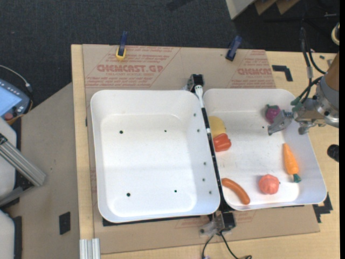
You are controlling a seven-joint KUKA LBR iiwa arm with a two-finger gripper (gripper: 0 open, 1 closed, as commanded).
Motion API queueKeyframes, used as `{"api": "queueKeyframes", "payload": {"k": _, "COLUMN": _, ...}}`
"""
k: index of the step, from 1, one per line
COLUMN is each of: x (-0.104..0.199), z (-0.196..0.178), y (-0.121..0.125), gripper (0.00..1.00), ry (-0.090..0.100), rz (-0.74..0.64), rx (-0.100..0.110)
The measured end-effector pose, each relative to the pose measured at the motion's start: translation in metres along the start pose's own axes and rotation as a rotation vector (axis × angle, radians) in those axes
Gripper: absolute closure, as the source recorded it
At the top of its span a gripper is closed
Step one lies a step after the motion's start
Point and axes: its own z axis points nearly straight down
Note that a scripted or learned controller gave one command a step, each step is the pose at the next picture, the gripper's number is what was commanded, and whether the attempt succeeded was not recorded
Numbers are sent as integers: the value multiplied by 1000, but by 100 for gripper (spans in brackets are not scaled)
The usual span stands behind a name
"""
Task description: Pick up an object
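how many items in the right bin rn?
6: purple piece by the gripper, yellow block and red piece at left wall, carrot right, sausage and pink ball near front.

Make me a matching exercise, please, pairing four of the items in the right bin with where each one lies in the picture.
Things:
1. carrot
2. sausage
3. purple toy
4. yellow block

Places:
A. against the divider between the bins
B. near the bin's front edge, left of the pink ball
C. far end, just left of the hand
D. along the right side, above the pink ball

Pairs: 1-D, 2-B, 3-C, 4-A
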Motion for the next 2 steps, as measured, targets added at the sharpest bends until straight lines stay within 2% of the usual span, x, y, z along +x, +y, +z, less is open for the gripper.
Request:
{"api": "queueKeyframes", "payload": {"k": 1, "x": 48, "z": -131, "y": 119, "gripper": 0, "ry": -4, "rz": -10, "rx": -24}}
{"api": "queueKeyframes", "payload": {"k": 2, "x": 44, "z": -133, "y": 114, "gripper": 100, "ry": -4, "rz": -2, "rx": -7}}
